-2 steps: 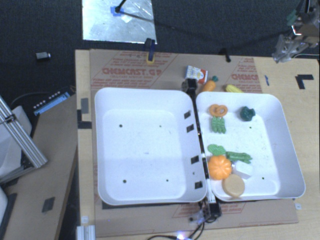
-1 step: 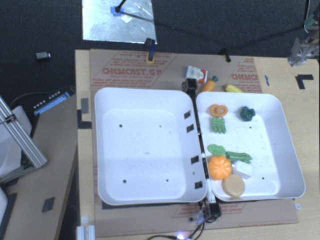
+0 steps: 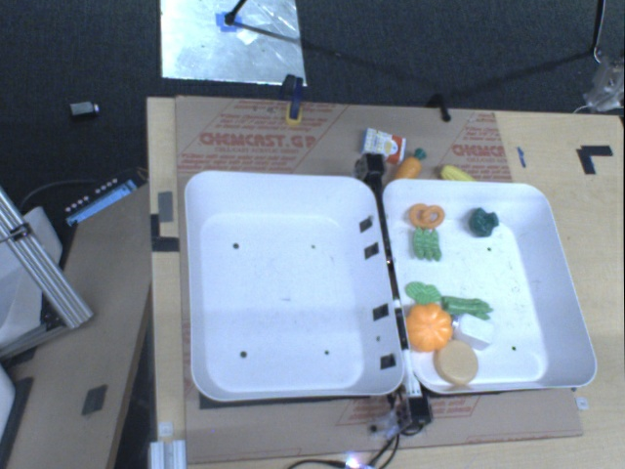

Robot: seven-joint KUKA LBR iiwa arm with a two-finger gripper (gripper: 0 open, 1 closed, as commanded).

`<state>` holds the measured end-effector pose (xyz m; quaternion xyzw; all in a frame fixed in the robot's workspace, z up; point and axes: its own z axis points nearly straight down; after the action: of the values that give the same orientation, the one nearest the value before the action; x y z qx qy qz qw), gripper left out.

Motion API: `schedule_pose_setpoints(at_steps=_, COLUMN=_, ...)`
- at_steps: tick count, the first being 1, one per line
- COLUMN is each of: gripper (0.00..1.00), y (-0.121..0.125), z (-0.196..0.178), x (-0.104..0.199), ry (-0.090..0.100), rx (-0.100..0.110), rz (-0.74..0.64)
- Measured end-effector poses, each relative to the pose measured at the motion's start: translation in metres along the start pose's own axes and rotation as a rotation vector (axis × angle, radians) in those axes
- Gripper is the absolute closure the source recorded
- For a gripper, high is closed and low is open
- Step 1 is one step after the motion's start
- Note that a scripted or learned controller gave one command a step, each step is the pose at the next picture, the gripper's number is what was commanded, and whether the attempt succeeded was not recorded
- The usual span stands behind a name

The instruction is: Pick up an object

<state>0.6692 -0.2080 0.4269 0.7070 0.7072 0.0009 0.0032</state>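
Toys, an orange pumpkin point(image 3: 429, 326) among them, lie in right bin point(image 3: 547, 262)

Your readable text — red print on cardboard sheet point(image 3: 264, 130) under bins, upper centre of frame: looks like "CHEMCAST GP", last letters blurred. Same red print repeats at upper right of sheet, partly cut off — too blurred to read. You get no other legible labels.

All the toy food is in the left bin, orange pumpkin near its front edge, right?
No. The camera view shows the toys in the right bin, not the left bin. The orange pumpkin does sit near the front edge, beside the divider.
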Motion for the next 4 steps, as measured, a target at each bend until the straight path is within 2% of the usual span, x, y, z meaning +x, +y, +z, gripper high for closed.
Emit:
schedule_pose_setpoints(at_steps=1, gripper=1.00, y=0.000, z=-0.028, x=0.002, ry=0.001, rx=0.001, rz=-0.004)
schedule_pose_setpoints(at_steps=3, gripper=1.00, y=-0.017, z=-0.085, x=0.003, ry=0.002, rx=0.001, rz=-0.004)
schedule_pose_setpoints(at_steps=4, gripper=1.00, y=-0.130, z=-0.095, x=0.000, ry=0.003, rx=0.003, rz=0.003)
